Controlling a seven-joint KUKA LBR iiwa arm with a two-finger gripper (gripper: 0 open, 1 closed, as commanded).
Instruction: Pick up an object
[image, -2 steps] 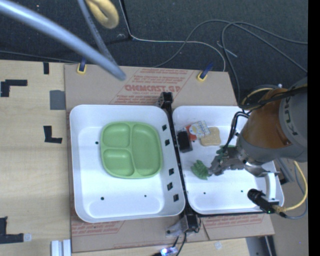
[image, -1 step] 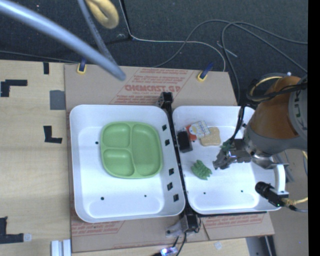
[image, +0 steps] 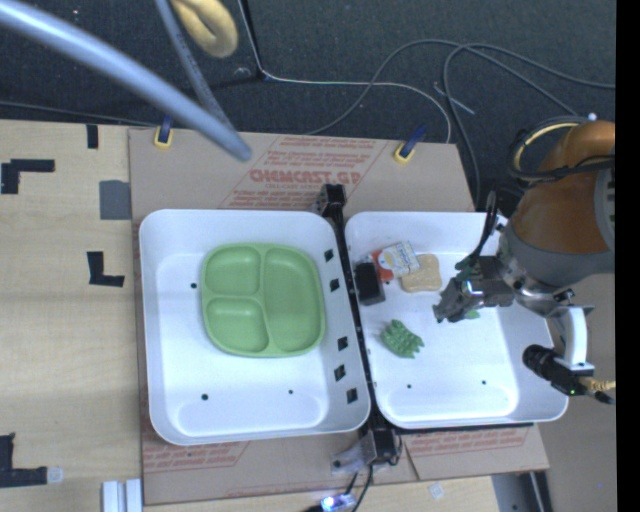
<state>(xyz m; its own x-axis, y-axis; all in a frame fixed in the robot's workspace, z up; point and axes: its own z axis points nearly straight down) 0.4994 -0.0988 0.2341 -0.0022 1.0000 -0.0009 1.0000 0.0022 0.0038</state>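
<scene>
While the arm (image: 560, 215) reaches in over the right bin (image: 500, 395), its hand (image: 458, 302) hangs low above the bin floor, and whether it is open or closed cannot be told. Nothing shows gripped in it. Nearest lies the green toy (image: 402, 340), just beside the hand, toward the divider and a little nearer the camera, its long axis slanting. Farther up sit a tan block (image: 422, 273), a small packet (image: 397, 258) and a black piece (image: 367, 282). A green plate (image: 264, 299) rests in the left bin (image: 170, 330)
</scene>
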